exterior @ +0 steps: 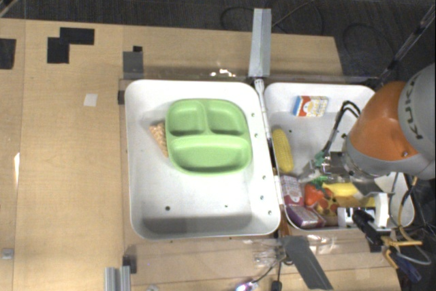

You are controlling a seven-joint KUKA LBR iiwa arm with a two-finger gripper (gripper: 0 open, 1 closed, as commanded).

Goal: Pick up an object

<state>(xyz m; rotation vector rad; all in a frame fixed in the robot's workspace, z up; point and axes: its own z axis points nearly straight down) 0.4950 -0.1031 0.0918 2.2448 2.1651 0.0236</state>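
Two white bins side by side on a wooden bench. Left bin (pixel 143 201) holds a green divided plate (pixel 208 135), flat, toward the far half; a small tan speckled item (pixel 159 138) pokes out from under the plate's left edge. Right bin (pixel 286 97) has a yellow corn cob (pixel 283 150) lying lengthwise along its left wall, and a small red-white-blue carton (pixel 310 106) near the far wall, well apart from the rest.

Arm comes in from the right, orange band (pixel 385 127) over the right bin's right half, grey wrist below it. Gripper (pixel 330 177) is low in the near part of the right bin, buried in a clutter pile; cannot tell how it stands, the wrist and the clutter hide it.

Pile just at the gripper: yellow banana-like piece (pixel 344 190) right beneath it on the near side, red-orange item (pixel 312 195) just left of that, purple packet (pixel 303 216) at the near wall, something green (pixel 317 161) at the gripper's far-left side. Whether any of these is touched or gripped cannot be told. Corn cob sits just left of the gripper, apart from it.
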